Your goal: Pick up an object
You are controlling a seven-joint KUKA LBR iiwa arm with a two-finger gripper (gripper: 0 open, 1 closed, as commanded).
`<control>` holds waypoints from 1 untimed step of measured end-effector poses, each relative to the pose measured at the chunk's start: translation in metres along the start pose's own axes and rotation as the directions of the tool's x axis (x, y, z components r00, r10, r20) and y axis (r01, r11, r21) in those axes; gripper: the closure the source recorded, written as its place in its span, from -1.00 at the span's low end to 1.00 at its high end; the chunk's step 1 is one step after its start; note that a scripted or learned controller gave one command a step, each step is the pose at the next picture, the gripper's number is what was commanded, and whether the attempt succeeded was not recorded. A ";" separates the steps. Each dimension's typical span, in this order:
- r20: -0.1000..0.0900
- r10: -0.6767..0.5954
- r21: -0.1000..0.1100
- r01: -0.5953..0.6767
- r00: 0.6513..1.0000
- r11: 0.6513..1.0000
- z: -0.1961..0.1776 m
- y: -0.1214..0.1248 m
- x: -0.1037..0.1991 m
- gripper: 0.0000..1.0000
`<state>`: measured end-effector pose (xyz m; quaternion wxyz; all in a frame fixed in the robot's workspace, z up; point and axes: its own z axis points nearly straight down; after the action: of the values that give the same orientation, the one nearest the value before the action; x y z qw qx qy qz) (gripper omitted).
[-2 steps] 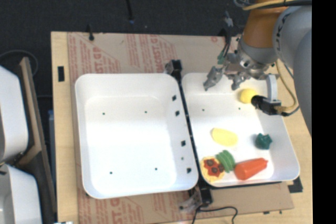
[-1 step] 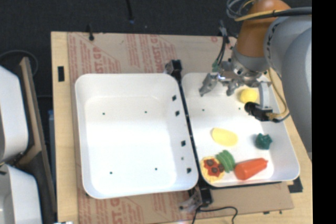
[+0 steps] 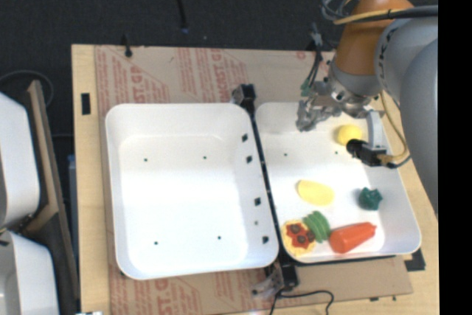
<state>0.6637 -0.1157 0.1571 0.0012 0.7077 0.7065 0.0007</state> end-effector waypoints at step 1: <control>0.000 -0.001 -0.002 0.001 1.000 1.000 -0.047 0.009 0.002 1.00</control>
<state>0.6723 -0.1141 0.2040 0.0019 0.7072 0.7070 0.0015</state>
